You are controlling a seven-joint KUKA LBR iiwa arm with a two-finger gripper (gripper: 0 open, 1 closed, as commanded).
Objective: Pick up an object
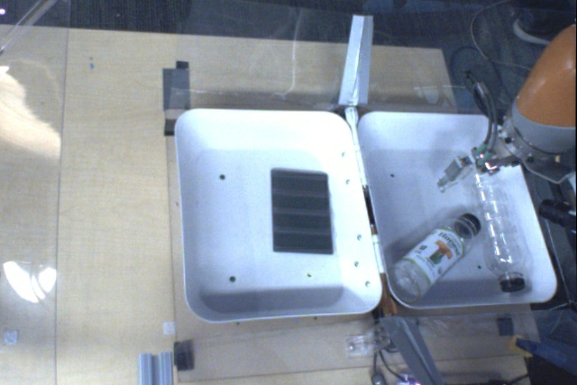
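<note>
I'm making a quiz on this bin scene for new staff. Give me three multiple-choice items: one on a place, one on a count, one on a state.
1. Where does the dark ridged block lie?
A. left bin
B. right bin
C. on the bench

2. How many bottles are in the right bin?
A. none
B. two
C. four

3. How does the labelled bottle sit?
A. upright
B. on its side
C. hanging from the claw

Answers:
1. A, the block lies at the middle of the left bin.
2. B, the labelled bottle and a clear bottle lie there.
3. B, it lies slantwise on the bin floor, cap up and right.

The claw is above the clear bottle's upper end.
</note>
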